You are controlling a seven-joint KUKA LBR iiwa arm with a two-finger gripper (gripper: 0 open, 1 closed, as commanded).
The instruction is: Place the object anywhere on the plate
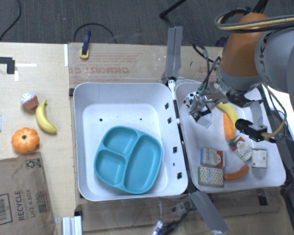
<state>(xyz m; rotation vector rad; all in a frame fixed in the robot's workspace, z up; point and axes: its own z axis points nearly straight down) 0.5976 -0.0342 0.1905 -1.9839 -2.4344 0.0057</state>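
The plate (128, 159) you are aiming for is lying in the left bin (88, 131), a blue three-compartment dish sitting toward the near side, with nothing resting on it. The gripper (200, 106) is hovering over the far left corner of the right bin (279, 173), so the plate is lying to its left and nearer the camera, across the two rims where the bins are meeting. You are not seeing enough of the fingers to call them spread or closed; I cannot tell, and I cannot make out anything gripped there. A small black-and-white piece is showing at the tool's left side, too small to name.

Which object is meant is not settled from here. Just right of the gripper a yellow banana (229, 112) is running along a slant toward the near right, its far end tucked under the wrist, with an orange carrot-like piece (229, 129) just beyond it. Nearer the camera you are looking at two small boxes (211, 166), a white carton (259, 157) and an orange sausage shape (236, 172). The arm's bulk is covering the bin's far right corner
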